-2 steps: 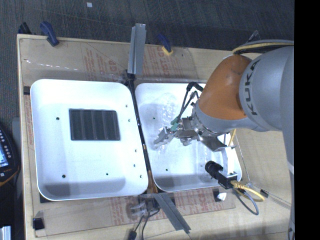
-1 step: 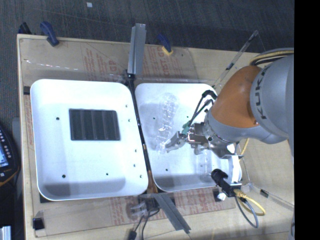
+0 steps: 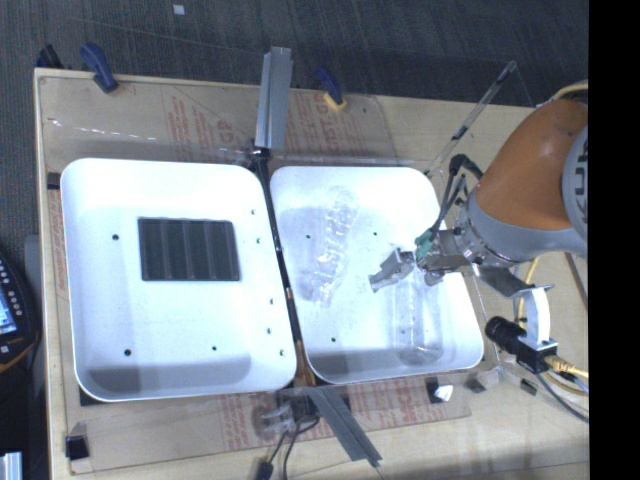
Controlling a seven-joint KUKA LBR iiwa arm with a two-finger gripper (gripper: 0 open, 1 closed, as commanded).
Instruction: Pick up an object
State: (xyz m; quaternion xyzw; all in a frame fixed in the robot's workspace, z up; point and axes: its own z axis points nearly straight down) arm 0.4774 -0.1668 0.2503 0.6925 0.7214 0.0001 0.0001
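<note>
From the camera above, you saw the left bin [image 3: 90,268] with a dark ridged block [image 3: 189,249] lying flat. The right bin [image 3: 300,198] held two clear bottles [image 3: 330,243] [image 3: 416,318]. The gripper [image 3: 388,271] hung low between them, and you couldn't tell its grip.

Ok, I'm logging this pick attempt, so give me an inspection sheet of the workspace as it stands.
Surface: wooden bench, two white bins side by side.
Job's things: two clear plastic bottles, one mid right bin, one near its right wall.
Clutter: dark ribbed panel in left bin.
Grippers: pincer over right bin, nothing visibly held.
Cables: wires at bench's right edge.
Surroundings: blue clamps, dark floor.
</note>
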